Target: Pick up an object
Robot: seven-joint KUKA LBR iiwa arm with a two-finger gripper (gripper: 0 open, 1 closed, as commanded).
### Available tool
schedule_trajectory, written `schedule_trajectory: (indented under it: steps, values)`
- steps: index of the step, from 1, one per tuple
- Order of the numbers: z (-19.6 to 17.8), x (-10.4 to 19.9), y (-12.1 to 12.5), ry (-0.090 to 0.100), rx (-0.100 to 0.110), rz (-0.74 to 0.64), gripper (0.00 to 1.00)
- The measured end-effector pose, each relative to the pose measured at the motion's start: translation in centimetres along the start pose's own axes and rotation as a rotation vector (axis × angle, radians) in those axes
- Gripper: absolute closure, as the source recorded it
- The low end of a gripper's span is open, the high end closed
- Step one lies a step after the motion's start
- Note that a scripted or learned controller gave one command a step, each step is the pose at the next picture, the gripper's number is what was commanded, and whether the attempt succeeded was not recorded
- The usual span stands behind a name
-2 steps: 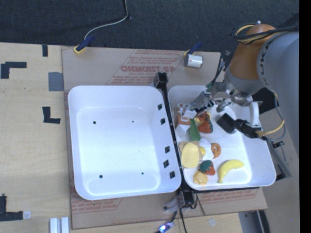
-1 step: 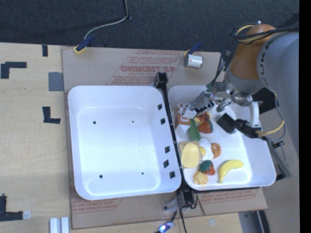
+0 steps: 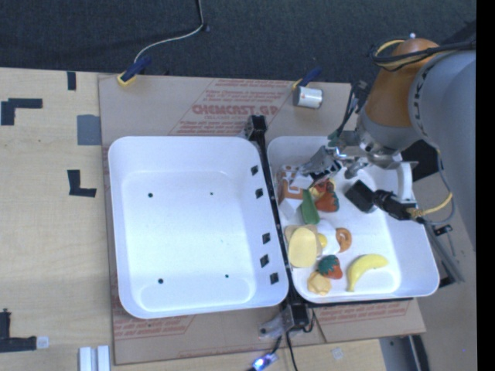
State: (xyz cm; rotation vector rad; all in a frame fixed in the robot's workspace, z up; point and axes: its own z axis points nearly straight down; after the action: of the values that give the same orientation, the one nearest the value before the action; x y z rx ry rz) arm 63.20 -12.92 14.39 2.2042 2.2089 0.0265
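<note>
The gripper (image 3: 321,170) hangs low over the right bin (image 3: 414,284), at about 11 o'clock in it, above a tight cluster of toys; whether it is spread or pinching anything I cannot tell. Candidate objects lie just below: a green piece (image 3: 309,207) touching a red-orange piece (image 3: 328,199), with a yellow block (image 3: 302,246) at 7 o'clock and a banana (image 3: 365,269) at 5 o'clock, apart from the rest. The likely trouble is crowding: closing here could catch two pieces at once, or nudge one against the bin wall and come up with nothing. The rounded toys may also squirt out of a pinch. Red print on the cardboard (image 3: 193,110) behind the bins reads roughly "CHEMCAST", seen upside down; the rest is illegible.
</note>
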Motion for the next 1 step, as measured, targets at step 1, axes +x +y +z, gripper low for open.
schedule_trajectory:
  steps: [1]
  values:
    - [0.01, -0.06, 0.01, -0.001, -0.002, 0.001, 0.0]
